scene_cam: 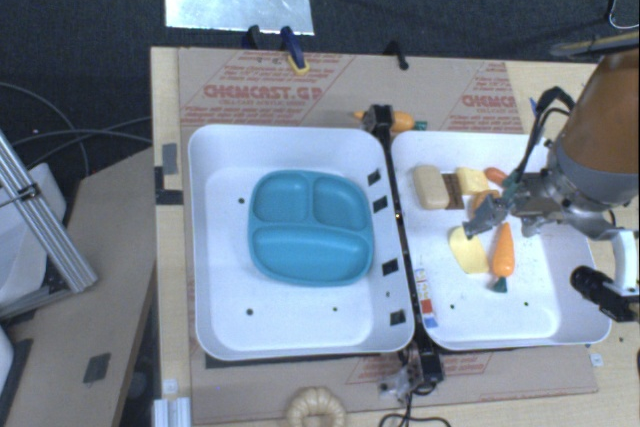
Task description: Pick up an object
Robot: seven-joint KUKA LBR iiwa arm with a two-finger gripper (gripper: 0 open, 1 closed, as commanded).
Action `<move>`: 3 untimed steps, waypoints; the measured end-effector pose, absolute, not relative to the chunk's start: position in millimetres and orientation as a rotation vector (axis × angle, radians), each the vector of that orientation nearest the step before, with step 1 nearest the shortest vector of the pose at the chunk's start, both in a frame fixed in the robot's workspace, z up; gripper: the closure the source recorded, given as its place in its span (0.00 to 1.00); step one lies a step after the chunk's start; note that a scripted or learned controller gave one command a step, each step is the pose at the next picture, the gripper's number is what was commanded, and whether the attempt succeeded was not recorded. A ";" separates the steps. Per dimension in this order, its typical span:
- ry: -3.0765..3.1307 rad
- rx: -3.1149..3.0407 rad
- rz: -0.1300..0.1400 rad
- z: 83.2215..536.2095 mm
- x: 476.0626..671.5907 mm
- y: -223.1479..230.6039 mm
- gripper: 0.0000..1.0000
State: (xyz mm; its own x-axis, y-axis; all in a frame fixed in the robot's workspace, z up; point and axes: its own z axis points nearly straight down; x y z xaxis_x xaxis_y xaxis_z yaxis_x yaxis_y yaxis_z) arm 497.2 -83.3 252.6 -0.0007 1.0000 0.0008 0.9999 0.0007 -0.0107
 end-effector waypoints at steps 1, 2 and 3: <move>-2.226 -2.219 -0.002 258.5 499.2 -83.1 0.00; -2.222 -2.219 0.001 199.4 492.9 -80.9 0.00; -2.221 -2.219 0.002 150.8 500.5 -86.8 0.00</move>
